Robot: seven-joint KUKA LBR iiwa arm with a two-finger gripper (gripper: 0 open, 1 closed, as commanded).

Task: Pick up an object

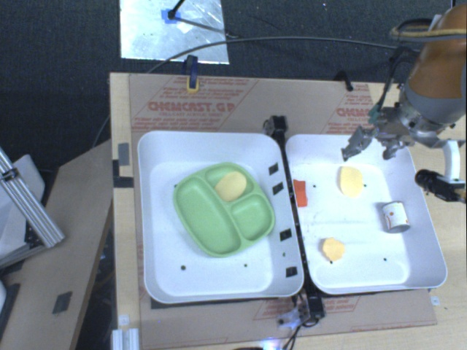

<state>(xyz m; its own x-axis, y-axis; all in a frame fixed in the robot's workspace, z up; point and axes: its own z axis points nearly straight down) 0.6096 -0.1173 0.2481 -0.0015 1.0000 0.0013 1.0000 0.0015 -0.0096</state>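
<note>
Yellow and pale, a flat slice-like piece [351,181] lies on the floor of the right bin [419,265] toward its far edge, the nearest candidate for the pick. The pincer [372,146] hangs just beyond it, over the bin's far rim, its two dark fingers spread apart with nothing between them and touching nothing. A small grey can [395,216] lies on its side toward the bin's right edge, a second, rounder yellow piece [333,250] sits nearer the front edge, and an orange block [299,193] rests against the left wall where the two bins meet. In the left bin [157,195], a green divided plate [222,210] carries a yellow lump [231,185] in its far compartment. Both bins sit on a brown board [219,100] laid over the surface. By the look of it, the approach is the step in hand: no object is yet lifted or even contacted. The next move would call for bringing the pincer toward the front over the pale slice, lowering it until the fingers straddle the piece, then closing; a flat thing lying flush on the bin floor may slip from under the tips.
</note>
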